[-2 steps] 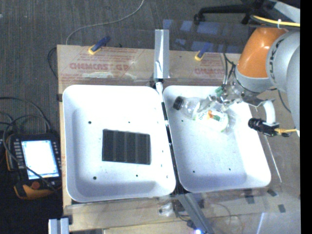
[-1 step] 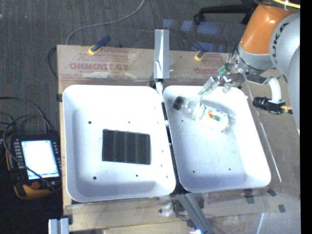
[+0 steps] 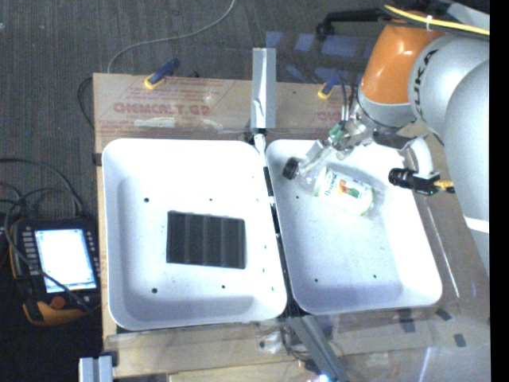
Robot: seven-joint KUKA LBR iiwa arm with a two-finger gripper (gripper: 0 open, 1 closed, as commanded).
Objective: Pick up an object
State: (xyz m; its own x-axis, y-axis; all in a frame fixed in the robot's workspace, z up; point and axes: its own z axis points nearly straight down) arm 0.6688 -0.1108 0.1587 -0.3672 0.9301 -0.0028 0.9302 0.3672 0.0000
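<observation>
The clear bottle [image 3: 338,183] lies tilted in the right bin [image 3: 358,277] — far end. The gripper [image 3: 343,140] hangs just above it — whether it is gripping is impossible to tell.

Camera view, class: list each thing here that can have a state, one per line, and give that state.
Clear plastic bottle: lying on its side in the right bin, dark cap towards the left bin.
Gripper: low over the bottle's neck end.
Right bin: holds the bottle near its far edge.
Left bin: holds a dark ribbed panel.
Dark ribbed panel: lying flat.
Handheld screen: lit, left of the bench.
</observation>
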